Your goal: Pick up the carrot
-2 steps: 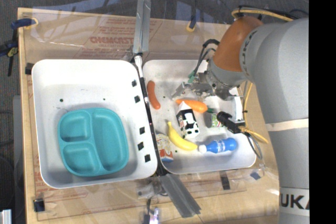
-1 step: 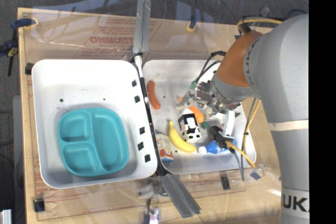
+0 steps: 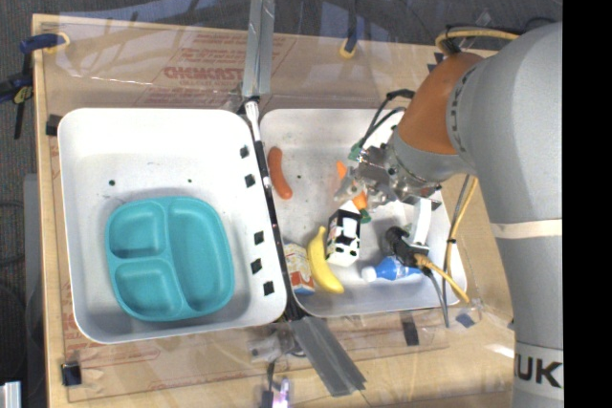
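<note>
My gripper (image 3: pixel 366 181) is low in the right bin (image 3: pixel 306 131), near its middle. Orange parts of what looks like the carrot (image 3: pixel 342 170) show at the gripper's left side, and another orange bit (image 3: pixel 360 202) shows just below it. The gripper's body hides the part between them, so I cannot tell whether it has hold of the carrot. A longer orange-red sausage-shaped thing (image 3: pixel 279 173) lies apart, near the bin's left wall.
A black and white cow toy (image 3: pixel 344 239), a banana (image 3: pixel 325 263) and a blue and white item (image 3: pixel 387 270) crowd the right bin's near side. The left bin (image 3: pixel 86 139) holds a teal divided tray (image 3: pixel 172 258).
</note>
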You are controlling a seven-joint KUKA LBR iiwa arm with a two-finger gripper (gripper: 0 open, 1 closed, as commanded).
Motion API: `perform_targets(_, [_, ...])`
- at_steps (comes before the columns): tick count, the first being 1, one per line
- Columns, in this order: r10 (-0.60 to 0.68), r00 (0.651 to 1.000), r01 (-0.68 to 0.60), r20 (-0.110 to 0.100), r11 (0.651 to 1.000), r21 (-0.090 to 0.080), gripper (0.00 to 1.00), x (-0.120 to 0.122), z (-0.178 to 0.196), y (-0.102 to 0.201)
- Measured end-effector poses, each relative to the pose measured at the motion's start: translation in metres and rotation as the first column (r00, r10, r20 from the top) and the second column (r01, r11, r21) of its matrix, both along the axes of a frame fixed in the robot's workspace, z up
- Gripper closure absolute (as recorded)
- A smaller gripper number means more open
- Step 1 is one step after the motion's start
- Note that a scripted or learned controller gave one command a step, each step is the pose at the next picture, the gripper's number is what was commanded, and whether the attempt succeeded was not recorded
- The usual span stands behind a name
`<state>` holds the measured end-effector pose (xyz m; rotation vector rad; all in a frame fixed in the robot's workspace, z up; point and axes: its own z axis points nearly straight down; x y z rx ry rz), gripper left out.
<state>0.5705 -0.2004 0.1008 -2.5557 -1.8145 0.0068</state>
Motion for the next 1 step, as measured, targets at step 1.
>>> perform_targets(1, [-0.097, 0.995, 0.097, 0.005, 0.995, -0.002, 1.00, -0.0012, 0.0928, 0.0201])
